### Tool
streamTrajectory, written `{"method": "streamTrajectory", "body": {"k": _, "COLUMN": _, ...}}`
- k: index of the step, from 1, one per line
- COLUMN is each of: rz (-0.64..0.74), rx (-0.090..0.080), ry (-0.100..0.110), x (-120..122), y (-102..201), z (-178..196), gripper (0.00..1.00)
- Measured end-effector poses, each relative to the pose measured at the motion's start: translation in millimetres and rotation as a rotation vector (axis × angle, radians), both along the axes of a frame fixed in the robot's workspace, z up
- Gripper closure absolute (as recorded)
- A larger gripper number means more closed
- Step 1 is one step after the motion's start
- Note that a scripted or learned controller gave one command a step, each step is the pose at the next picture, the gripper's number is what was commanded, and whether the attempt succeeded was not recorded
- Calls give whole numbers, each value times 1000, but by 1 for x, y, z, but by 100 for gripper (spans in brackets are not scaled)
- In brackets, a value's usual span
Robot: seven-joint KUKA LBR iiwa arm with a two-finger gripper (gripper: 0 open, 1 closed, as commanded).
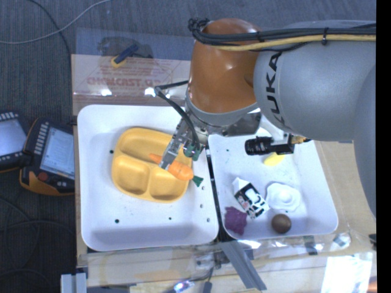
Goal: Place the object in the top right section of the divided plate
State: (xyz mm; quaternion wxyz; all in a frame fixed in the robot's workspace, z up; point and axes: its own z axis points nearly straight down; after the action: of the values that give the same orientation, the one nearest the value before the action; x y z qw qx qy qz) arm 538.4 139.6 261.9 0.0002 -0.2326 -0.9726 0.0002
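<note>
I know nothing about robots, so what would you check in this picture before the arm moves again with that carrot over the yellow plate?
1. Carrot between the fingers: cannot tell; the fingers reach its upper end.
2. Gripper over the divided plate: ok.
3. Carrot fully inside the top right section: not ok; it lies across the plate's right rim.
4. Plate flat inside the left bin: ok.
5. Other objects apart in the right bin: ok.
</note>
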Motion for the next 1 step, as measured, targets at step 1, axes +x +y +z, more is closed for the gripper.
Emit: {"method": "streamTrajectory", "body": {"k": 1, "rz": 187, "rx": -1, "ry": -1, "x": -53, "y": -48, "z": 41, "gripper": 100}}
